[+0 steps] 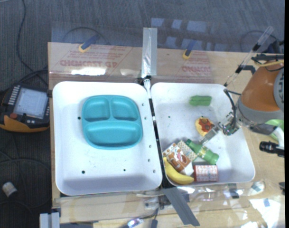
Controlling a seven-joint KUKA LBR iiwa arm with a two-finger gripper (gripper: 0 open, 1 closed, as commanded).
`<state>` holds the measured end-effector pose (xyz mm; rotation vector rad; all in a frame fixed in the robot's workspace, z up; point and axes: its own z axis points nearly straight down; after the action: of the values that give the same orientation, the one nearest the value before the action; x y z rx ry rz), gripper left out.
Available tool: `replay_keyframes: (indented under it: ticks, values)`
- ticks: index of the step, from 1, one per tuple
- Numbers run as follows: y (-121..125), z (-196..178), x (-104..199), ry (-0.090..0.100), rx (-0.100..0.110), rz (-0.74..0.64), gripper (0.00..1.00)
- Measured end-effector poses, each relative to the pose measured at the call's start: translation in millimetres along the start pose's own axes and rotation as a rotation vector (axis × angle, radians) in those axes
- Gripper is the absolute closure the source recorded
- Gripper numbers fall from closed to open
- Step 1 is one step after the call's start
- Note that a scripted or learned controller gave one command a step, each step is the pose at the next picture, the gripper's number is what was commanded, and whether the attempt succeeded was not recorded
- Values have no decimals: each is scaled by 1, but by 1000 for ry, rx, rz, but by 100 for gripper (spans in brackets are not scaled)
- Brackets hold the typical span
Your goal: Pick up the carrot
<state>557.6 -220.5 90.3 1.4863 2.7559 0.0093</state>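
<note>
Grey arm with orange band enters from the right; its two-finger claw (211,134) sits low over the right shallow white bin (239,170). Whether the claw is released or clenched: cannot tell.

No carrot can be told apart among the items with certainty. Just up-left of the claw lies a small yellow-and-red object (204,125), touching or nearly so. Below the claw: green bottle (204,152), then a red box (205,173). Down-left: patterned packet (178,156) and yellow banana (176,175). Above: flat green piece (200,100). Well left, in the left white bin (68,175), a turquoise divided plate (111,121).
</note>
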Motion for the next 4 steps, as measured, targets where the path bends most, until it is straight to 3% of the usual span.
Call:
replay_keyframes:
  ticks: [1,2,3,4]
  values:
    - [41,1,-31,-3,7,-340,0]
    - [61,2,-44,0,3,-347,0]
    - [64,-9,-44,-4,-3,-347,100]
    - [49,-125,-18,5,8,-185,100]
